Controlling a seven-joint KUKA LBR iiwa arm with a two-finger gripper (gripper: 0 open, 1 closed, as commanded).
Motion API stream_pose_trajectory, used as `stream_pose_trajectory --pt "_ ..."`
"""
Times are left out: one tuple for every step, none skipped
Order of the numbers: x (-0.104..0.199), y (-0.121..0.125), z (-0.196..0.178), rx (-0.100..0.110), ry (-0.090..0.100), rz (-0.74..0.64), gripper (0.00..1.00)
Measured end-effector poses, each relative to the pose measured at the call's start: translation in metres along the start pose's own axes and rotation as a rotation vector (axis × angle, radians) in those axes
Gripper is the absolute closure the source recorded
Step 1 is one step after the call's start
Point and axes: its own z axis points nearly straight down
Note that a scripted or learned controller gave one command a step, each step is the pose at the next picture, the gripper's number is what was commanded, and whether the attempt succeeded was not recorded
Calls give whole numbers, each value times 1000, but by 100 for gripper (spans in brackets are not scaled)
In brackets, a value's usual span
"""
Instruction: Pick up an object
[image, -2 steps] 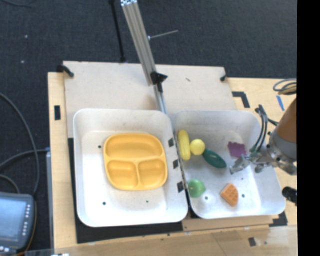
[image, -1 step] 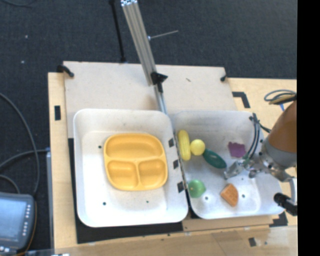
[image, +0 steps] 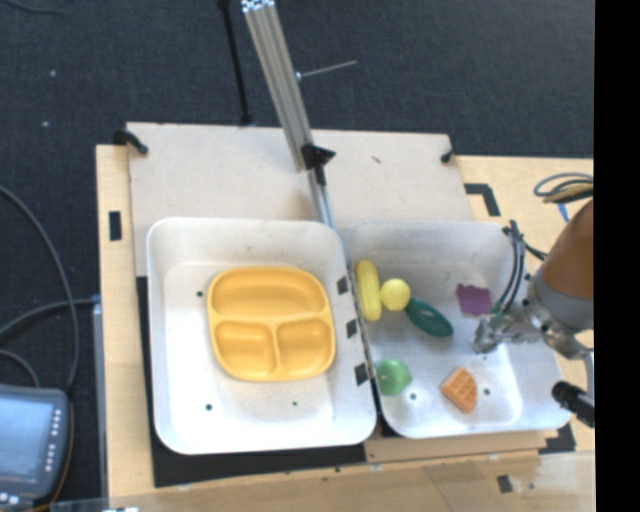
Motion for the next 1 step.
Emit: stream_pose_trajectory --pt "-3 3 -65 -4 -1 -8 100"
